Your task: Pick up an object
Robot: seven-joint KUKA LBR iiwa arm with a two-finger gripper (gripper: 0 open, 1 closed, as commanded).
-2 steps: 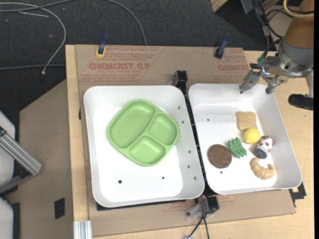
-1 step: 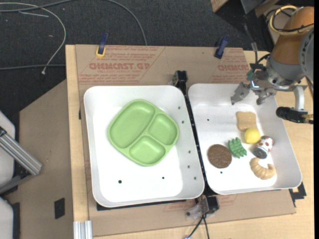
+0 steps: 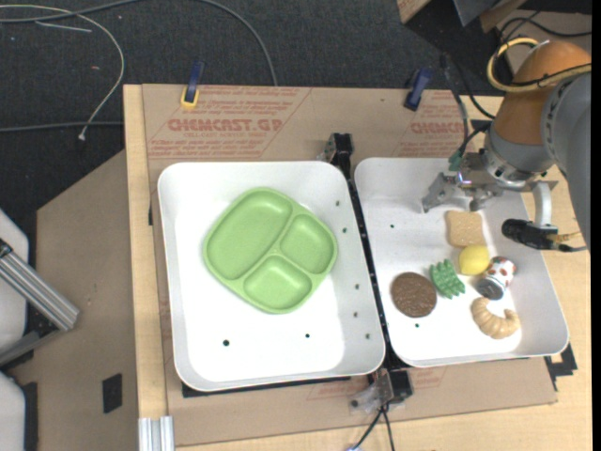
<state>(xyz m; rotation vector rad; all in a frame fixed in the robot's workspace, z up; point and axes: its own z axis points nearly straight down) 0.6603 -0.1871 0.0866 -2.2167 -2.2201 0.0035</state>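
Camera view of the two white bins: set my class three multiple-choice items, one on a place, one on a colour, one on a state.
1. Where does the green divided plate lie?
A. left bin
B. right bin
C. on the cardboard

2. What colour is the ball below the cracker-like slice?
A. blue
B. yellow
C. black

3. How does the gripper stand to the right bin?
A. over its upper part
B. over the left bin
C. outside both bins

Answers: 1 A, it sits mid left bin; 2 B, plainly yellow; 3 A, above the slice, gripping nothing visible.
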